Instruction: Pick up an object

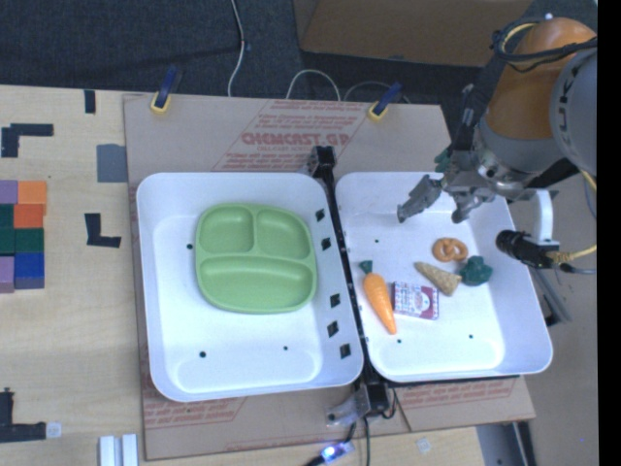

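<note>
Camera view looks down at a slant on two white bins sitting side by side. Left bin (pixel 165 357) has a green divided plate (pixel 256 258) lying flat in it, three compartments, nothing on it. Right bin (pixel 514 357) is where the pickable stuff is: a toy carrot (pixel 379 302) near the bin's left wall, a small pink-and-white packet (pixel 415 300) touching the carrot's right side, a tan wedge-shaped piece (pixel 440 278) just above the packet, a pretzel-looking brown thing (pixel 449 250) above that, and a dark teal lump (pixel 475 271) right beside the pretzel.

Arm comes in from the right, orange band up top. Gripper (pixel 441 202) hangs over the upper part of the right bin, above the pretzel and apart from it. Its two fingers (pixel 417 200) are spread apart with nothing between them, so it's got hold of nothing. All the items are lying on the bin floor.

Some coloured blocks (pixel 23 233) sit off at the far left edge.
</note>
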Robot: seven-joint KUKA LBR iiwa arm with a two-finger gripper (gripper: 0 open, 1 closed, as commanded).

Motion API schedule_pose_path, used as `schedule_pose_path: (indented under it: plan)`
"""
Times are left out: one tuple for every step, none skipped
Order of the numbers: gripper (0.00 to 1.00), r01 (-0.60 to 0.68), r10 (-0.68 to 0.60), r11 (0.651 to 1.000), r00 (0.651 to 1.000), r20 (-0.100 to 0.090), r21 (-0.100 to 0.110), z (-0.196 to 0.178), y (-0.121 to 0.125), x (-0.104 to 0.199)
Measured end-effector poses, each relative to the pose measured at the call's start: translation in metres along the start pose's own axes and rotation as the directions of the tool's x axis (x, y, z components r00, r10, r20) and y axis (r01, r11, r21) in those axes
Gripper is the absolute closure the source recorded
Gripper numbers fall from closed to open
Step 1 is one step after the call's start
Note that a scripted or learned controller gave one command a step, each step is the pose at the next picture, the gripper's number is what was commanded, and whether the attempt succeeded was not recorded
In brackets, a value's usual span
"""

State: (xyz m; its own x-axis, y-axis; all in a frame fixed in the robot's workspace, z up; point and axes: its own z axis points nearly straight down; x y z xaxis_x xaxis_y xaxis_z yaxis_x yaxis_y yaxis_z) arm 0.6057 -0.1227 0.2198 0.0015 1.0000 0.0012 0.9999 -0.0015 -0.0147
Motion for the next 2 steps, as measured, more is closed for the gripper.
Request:
schedule_pose_path:
  plan:
    - [0.0, 0.003, -0.003, 1.0, 1.0, 0.002, -0.013, -0.008, 0.003, 0.0]
    - [0.0, 0.003, -0.003, 1.0, 1.0, 0.001, -0.007, 0.055, 0.001, 0.008]
